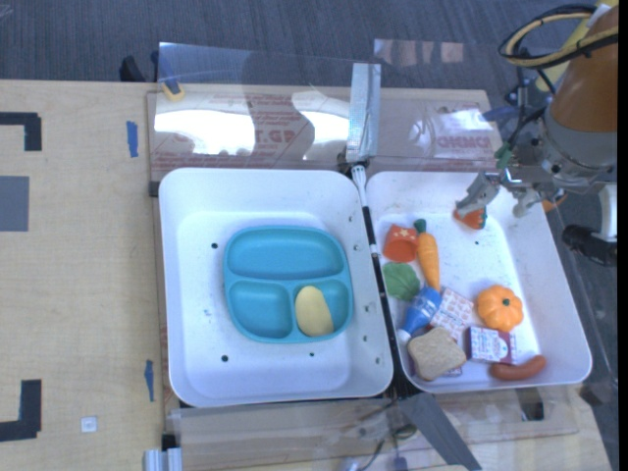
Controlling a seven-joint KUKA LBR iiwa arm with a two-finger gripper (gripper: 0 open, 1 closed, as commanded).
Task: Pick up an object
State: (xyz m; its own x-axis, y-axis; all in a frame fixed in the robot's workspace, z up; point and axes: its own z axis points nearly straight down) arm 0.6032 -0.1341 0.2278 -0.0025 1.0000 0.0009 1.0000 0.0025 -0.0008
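Orange wedge-shaped toy point(472, 218) between tool point(502, 200) fingers, smooth white bin point(549, 283)

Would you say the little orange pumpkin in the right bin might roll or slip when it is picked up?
The pumpkin looks round and smooth, so it may well roll if nudged. Its glossy, bulging sides could slip from a pinch. It seems a light toy, probably rigid.

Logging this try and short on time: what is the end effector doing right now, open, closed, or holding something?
End effector: above the right bin, closed on a small orange-red object between its fingers.
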